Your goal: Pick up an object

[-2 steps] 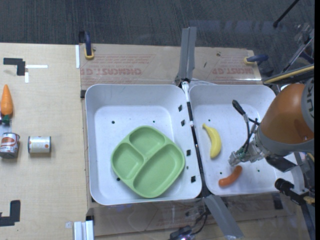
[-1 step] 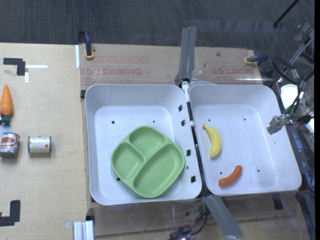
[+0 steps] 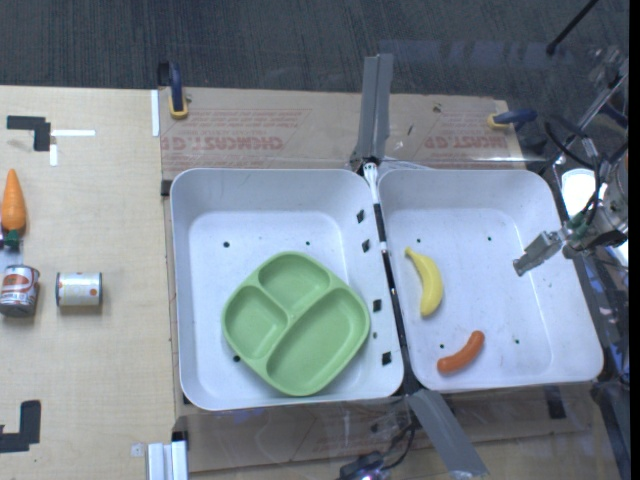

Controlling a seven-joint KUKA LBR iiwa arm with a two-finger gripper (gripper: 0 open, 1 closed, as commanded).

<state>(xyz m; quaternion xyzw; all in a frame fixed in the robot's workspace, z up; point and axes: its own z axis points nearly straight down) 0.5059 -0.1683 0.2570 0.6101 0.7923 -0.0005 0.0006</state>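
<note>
1. Two bins sit side by side on the surface; the left bin holds a divided plate toward its near side.
2. The right bin holds a banana near its left wall; a sausage lies nearer the camera, just right of it.
3. The pincer hangs over the right bin's right part, apart from both.
4. Left of the bins lie a carrot, and nearer the camera two cans side by side.

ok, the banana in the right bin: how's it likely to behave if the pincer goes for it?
The banana looks like a smooth, glossy toy, so probably stiff and light, and it may slip out of a narrow pinch. Its curved shape lying flat on the right bin floor suggests it could pivot or skid if nudged off-centre. It lies apart from the sausage, so a push likely won't disturb that.
</note>
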